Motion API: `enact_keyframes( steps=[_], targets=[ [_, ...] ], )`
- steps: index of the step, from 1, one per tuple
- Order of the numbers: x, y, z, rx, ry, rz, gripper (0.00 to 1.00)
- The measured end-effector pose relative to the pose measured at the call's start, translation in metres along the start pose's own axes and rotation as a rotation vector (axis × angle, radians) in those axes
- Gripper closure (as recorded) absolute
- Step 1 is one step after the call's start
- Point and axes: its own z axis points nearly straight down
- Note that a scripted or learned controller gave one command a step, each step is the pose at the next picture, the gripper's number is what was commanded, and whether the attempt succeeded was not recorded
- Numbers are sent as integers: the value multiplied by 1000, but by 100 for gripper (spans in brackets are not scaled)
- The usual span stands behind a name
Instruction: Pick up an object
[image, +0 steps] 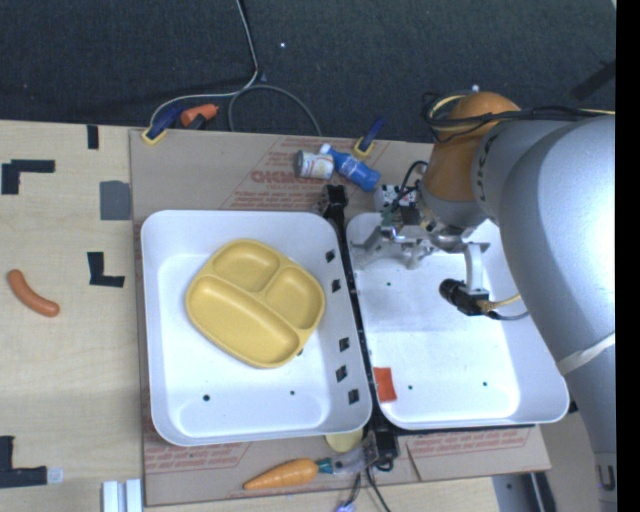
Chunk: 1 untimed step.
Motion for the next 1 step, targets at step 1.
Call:
enact_keyframes(
  steps=[1],
  targets=[
    [-3, -40, -4, 6, 0, 3, 0]
  ],
)
